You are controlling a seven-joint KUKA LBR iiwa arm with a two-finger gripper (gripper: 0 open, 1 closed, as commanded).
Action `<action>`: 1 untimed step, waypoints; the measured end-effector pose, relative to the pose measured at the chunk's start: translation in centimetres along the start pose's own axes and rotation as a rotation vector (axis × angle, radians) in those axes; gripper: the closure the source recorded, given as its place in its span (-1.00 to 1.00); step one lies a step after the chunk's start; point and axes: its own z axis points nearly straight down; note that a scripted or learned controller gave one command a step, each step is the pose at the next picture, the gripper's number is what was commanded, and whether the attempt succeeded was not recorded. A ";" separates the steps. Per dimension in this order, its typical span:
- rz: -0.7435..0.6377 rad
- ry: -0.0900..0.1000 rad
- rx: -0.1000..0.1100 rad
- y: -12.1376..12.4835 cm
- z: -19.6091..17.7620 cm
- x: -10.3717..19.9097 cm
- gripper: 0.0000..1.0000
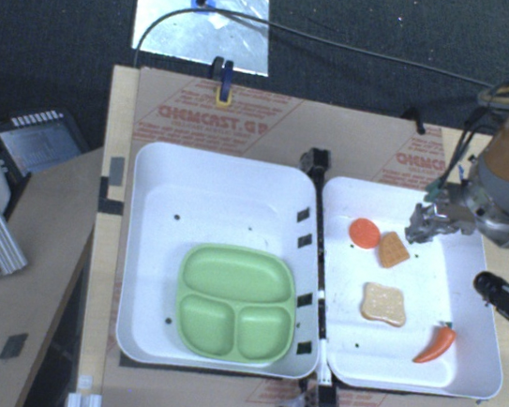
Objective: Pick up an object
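Observation:
The right bin [466, 372] holds four items: an orange-red round slice [364, 232], a tan wedge-shaped piece [392, 252], a slice of toast [383, 304] and a red-orange chili pepper [435, 344]. My gripper [422, 225] hangs over the upper part of that bin, just right of and slightly above the tan wedge. Nothing shows between it and the bin floor.
The left bin [172, 185] holds a green three-compartment tray [235, 301] in its front half. A black divider strip [315, 254] runs between the bins. Cables cross the dark cloth behind the bench.

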 end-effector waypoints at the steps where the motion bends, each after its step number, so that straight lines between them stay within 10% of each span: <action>1: 0.001 0.000 0.001 -1.1 0.0 4.4 1.00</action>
